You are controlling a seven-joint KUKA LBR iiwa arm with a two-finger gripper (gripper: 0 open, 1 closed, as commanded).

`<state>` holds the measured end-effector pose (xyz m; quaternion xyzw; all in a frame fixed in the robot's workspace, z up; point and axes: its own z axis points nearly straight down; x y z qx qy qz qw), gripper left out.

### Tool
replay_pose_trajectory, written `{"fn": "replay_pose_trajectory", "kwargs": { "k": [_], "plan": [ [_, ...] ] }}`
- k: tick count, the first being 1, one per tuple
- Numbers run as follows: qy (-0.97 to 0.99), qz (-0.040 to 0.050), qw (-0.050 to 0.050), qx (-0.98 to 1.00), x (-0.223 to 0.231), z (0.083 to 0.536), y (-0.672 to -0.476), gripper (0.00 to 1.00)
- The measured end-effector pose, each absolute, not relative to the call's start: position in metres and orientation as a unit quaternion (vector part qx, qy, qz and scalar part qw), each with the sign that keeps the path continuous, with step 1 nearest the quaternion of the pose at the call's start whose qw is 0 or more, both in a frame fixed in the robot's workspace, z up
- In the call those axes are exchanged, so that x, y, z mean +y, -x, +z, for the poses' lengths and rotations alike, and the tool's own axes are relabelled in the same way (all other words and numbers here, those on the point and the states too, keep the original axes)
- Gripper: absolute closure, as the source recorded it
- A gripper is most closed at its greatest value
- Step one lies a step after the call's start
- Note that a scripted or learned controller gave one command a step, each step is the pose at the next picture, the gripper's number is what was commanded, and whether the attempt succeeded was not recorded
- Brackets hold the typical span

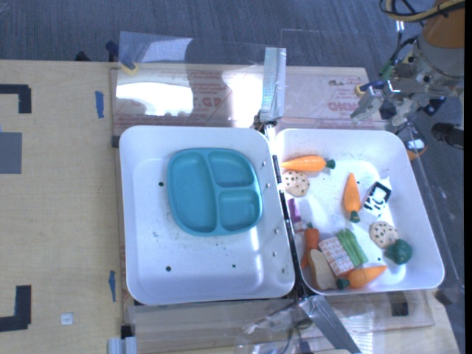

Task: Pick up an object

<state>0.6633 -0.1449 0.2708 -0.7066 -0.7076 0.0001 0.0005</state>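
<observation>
- While the arm point(442, 21) hangs over the far right corner of the desk point(51, 198), its claw point(394, 102) sits above the back rim of the right bin point(428, 220), outside the pile of toys.
- How far the claw is open, I cannot tell; cables and metal parts crowd the wrist, and nothing shows as held there.
- Over in the left bin point(140, 257) lies a teal divided plate point(214, 192), three compartments, flat on the white floor, up toward the back.
- Now the right bin, and it is busy: an orange carrot point(304, 164) lies across the back left, green top pointing right.
- Just below it, a chocolate-chip cookie point(296, 184) rests close to the bin's left wall.
- A second carrot point(352, 195) stands nearly lengthwise in the middle, and beside it to the right lies a black and white card point(377, 197), tilted.
- Another cookie point(382, 233) sits near the right side, with a dark green broccoli piece point(400, 251) just in front of it.
- Down at the front there is a heap: a waffle-like block point(335, 254), green bean pods point(352, 246) leaning on it, a slice of bread point(320, 269) and a third carrot point(361, 276), all touching.
- A small purple piece point(294, 214) hugs the left wall, possibly a toy eggplant, too small to say.
- Every toy lies in the bin, well apart from the claw.
</observation>
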Motion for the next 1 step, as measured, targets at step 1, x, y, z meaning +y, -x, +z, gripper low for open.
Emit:
{"fn": "replay_pose_trajectory", "kwargs": {
  "k": [1],
  "plan": [
    [0.632,0.001,0.002,-0.775,-0.1342,0.1671,-0.6076,0.0]
  ]
}}
